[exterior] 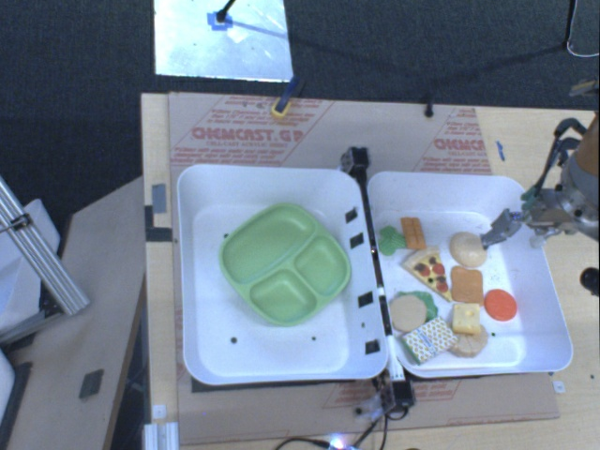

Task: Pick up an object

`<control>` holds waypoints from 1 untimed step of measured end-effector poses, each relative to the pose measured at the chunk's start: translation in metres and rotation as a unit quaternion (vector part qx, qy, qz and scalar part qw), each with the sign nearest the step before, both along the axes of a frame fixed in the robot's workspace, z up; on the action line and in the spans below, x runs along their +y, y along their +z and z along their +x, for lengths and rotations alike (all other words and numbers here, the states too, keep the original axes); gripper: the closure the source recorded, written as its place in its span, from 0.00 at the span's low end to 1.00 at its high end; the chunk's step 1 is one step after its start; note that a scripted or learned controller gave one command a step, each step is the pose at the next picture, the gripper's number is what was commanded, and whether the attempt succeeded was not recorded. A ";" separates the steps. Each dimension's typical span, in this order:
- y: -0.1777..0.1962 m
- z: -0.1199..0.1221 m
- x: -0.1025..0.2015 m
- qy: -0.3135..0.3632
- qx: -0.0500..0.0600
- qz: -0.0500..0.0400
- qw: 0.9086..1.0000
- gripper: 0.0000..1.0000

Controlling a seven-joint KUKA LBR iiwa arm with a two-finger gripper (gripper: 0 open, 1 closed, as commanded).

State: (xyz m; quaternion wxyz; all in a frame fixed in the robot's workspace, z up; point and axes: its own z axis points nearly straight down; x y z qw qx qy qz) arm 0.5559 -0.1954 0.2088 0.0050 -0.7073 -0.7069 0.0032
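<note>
Toys [441, 293] fill right bin [539, 345]; left bin [202, 345] holds green tray [284, 262]; hand [497, 232] state unclear.

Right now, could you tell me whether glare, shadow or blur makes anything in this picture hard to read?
In the camera view the metal sheet beyond the bench glares brightly; the white bins look evenly lit, with soft shadow under the green tray; the toy foods, such as the pizza slice, are small but fairly sharp; the pincer is slightly soft, so its state is unclear.
</note>
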 end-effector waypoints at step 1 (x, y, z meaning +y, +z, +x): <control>0.008 0.003 0.001 0.002 -0.006 -0.001 1.000 0.00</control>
